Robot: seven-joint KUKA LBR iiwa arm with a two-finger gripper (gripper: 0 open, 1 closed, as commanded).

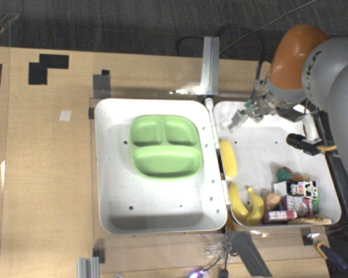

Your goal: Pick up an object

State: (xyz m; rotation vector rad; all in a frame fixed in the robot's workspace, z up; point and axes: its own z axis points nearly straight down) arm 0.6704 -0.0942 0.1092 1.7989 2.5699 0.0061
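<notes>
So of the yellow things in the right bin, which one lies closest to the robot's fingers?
The yellow corn cob lying along the bin's left wall. It sits farther up toward the gripper than the curved yellow banana in the bottom corner.

Green divided plate rests in left white bin; black cable at 1 o'clock on the grey floor.

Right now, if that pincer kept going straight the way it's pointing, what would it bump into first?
Probably the bare white floor of the right bin. The pincer aims down and leftward at its upper left corner, near the divider; the corn cob lies further on. Depth is hard to judge.
</notes>
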